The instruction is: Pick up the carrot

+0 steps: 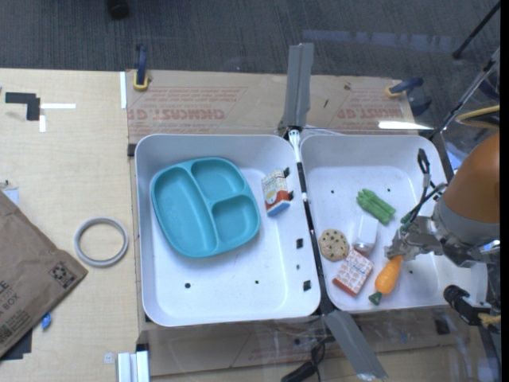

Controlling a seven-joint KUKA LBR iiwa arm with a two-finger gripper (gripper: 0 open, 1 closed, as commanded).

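- Smooth orange plastic carrot (pixel 387 276) with a green tip lies in the right white bin (pixel 350 156), beside a small red-and-white carton (pixel 353 273).
- Gripper (pixel 404 243) touches the carrot's top.
- Cardboard behind reads "CHEMCAST GP", reversed.

Dark grey carpet (pixel 238 14) is showing along the far side, past the bench's far edge. A pale wood-grain bench top (pixel 64 173) is taking up the left. A sheet of brown printed cardboard (pixel 238 102) is lying flat under the bins' far edges, held at its far corners by blue-handled clamps (pixel 141 66). Lighting is even.
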